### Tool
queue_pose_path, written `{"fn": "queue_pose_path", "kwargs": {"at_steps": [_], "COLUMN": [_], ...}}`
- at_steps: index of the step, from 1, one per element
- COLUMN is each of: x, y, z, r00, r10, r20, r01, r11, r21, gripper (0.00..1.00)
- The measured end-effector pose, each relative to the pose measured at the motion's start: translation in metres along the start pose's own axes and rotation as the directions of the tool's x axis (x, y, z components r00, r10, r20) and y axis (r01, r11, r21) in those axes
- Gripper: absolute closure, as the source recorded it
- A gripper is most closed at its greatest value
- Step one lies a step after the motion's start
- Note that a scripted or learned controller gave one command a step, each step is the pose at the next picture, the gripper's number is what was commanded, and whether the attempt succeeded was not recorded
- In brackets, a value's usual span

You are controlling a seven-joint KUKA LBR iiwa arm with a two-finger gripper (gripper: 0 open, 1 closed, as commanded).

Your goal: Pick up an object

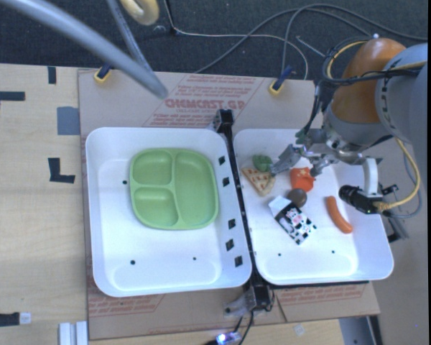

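My gripper [302, 166] hangs over the upper part of the right bin [359, 261], open, with its two grey fingers [281, 163] spread apart. Just below the gap lies a small red-orange piece [302, 179], and nothing is gripped between the fingers. To the left of the gripper are a green toy vegetable [262, 162] and a tan waffle-like wedge [258, 181]. A brown ball [296, 196] and a white box with black spots [295, 222] lie below the gripper. An orange sausage shape [339, 215] lies to the right.
The left bin [108, 257] holds a green divided plate [174, 189]. A black divider [233, 207] runs between the bins. Cables [377, 200] trail by the right bin's edge. A grey pole [79, 27] crosses the top left.
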State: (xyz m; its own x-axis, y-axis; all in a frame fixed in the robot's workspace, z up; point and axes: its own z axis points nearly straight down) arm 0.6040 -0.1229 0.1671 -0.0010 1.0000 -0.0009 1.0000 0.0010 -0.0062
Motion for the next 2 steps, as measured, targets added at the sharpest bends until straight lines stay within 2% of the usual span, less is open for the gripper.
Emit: {"fn": "queue_pose_path", "kwargs": {"at_steps": [1, 2], "x": [-0.006, -0.004], "y": [0.006, 0.007], "z": [0.050, 0.036], "r00": [1.000, 1.000], "r10": [0.000, -0.002], "r20": [0.000, 0.000], "r01": [0.000, 0.002], "r11": [1.000, 1.000], "r21": [0.000, -0.004], "gripper": [0.00, 1.00]}}
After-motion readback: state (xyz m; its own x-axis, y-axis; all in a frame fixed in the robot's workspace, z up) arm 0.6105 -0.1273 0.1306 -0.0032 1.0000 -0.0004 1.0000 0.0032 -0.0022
